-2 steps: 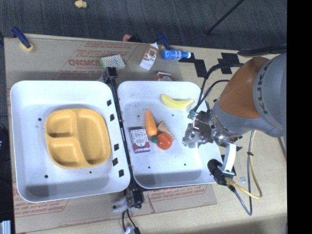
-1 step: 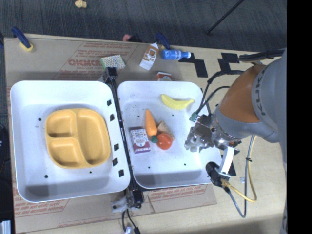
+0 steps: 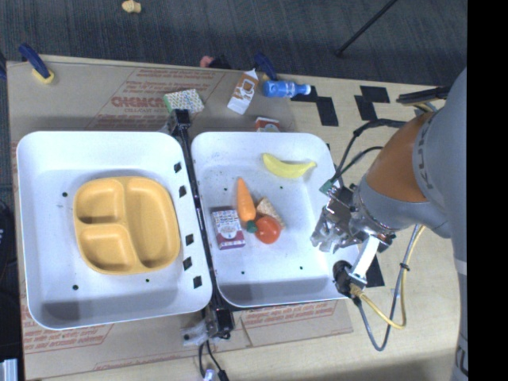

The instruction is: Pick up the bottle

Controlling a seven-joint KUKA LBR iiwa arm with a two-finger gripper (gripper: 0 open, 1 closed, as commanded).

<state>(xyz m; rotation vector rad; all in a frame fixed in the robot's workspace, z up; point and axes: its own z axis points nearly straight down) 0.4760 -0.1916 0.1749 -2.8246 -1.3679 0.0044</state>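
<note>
The blue bottle (image 3: 282, 89) lies on its side on the bench behind the right bin (image 3: 311, 282), outside both bins. My gripper (image 3: 328, 233) hangs over the right bin's right edge, far in front of the bottle and well apart from it. Its metal end points left and down toward the bin floor. Nothing shows in its grasp.
The right bin holds a banana (image 3: 287, 166), a carrot (image 3: 246, 200), a tomato (image 3: 268, 229) and a small red box (image 3: 228, 228). A yellow divided plate (image 3: 127, 222) fills the left bin (image 3: 40, 308). A small carton (image 3: 243, 92) and a green patterned block (image 3: 183, 100) lie near the bottle.
</note>
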